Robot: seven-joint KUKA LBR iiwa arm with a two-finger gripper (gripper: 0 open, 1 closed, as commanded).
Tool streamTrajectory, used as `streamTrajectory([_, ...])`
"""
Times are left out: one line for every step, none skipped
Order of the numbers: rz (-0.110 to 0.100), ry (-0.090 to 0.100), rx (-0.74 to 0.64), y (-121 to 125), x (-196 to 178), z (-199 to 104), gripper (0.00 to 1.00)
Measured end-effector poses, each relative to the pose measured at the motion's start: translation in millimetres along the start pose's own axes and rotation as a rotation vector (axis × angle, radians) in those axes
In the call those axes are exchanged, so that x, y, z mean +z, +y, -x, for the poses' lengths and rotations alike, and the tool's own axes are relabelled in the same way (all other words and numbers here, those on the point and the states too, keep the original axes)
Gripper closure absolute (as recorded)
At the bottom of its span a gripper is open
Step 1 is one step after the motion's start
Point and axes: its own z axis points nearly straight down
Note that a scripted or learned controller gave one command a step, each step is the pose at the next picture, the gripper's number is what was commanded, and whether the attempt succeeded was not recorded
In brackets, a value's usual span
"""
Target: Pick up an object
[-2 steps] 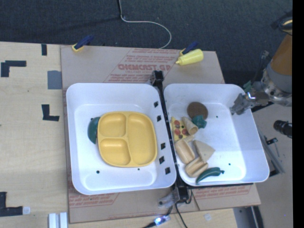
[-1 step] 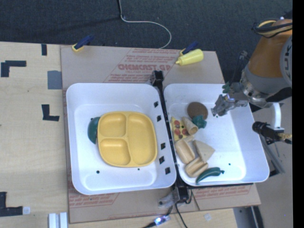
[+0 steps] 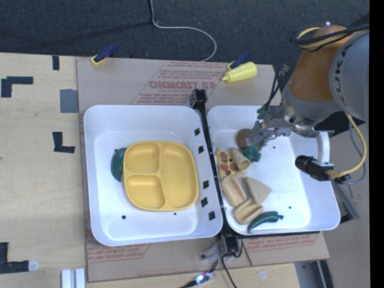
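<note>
Hand (image 3: 257, 144) low in right bin (image 3: 300, 221), near toy foods (image 3: 243, 191)

The arm (image 3: 345, 59) is showing a rounded grey shell with a wide orange band above the wrist, black and yellow cables are looping around it, and a black cylindrical part is sticking out beside its small dark metal tool (image 3: 259, 138).
</note>
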Motion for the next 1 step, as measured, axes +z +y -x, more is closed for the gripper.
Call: streamTrajectory([0.000, 0.000, 0.000, -3.2, -0.6, -56.2, 1.00])
